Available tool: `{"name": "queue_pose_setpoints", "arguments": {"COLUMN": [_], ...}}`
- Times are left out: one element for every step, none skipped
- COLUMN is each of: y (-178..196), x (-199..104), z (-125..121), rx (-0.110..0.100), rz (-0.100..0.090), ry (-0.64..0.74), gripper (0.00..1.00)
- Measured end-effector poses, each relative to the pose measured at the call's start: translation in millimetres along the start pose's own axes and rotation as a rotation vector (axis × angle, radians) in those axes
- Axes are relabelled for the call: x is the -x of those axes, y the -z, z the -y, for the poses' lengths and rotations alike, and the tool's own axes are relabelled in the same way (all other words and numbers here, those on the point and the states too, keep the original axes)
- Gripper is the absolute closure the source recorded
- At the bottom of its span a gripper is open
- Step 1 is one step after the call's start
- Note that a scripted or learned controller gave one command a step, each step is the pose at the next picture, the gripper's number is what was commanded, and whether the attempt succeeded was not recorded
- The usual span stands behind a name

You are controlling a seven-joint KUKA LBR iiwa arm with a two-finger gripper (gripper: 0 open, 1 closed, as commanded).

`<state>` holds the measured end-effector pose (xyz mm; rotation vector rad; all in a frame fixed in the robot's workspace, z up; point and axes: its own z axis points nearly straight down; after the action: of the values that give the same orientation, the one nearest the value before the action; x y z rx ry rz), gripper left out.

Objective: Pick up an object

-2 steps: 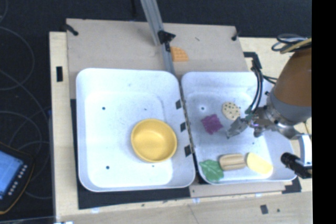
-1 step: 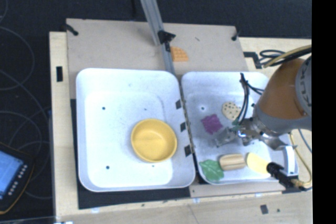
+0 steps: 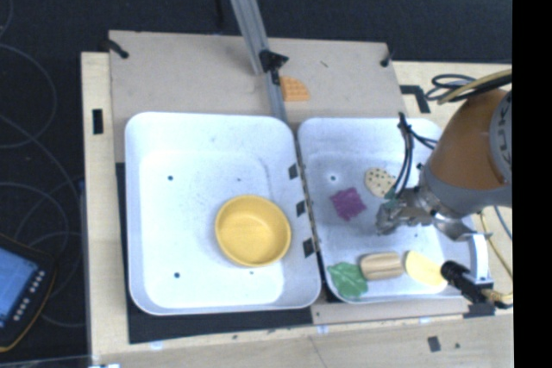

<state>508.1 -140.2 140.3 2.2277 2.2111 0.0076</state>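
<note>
Overhead, two white bins. Left bin [image 3: 155,185]: yellow bowl [image 3: 252,229]. Right bin [image 3: 345,138]: gripper [image 3: 398,215] at center, low, opening impossible to tell. Purple block [image 3: 348,203] at its 9 o'clock, speckled disc [image 3: 378,180] at 11, wooden cylinder [image 3: 381,265] at 6, green piece [image 3: 347,277] at 7, yellow piece [image 3: 423,269] at 5. Likely risk: closing on bare floor between objects, grasping nothing.

The arm [image 3: 470,155] is cut off at the right edge of the view. The right wall of the right bin [image 3: 345,152] is hidden beneath it. The gripper [image 3: 395,216] is seen blurred, and nothing can be made out between its tips. The speckled beige object [image 3: 378,180] is partly covered by a cable.
</note>
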Motion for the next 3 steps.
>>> {"name": "queue_pose_setpoints", "arguments": {"y": [43.1,86.6,99.9], "x": [-0.7,0.0,-46.8], "z": [-3.5,-5.9,-34.9], "rx": [0.001,0.002,-0.002], "rz": [0.002,0.003,0.0], "ry": [0.011,0.012,0.016], "gripper": [1.0,1.0,1.0]}}
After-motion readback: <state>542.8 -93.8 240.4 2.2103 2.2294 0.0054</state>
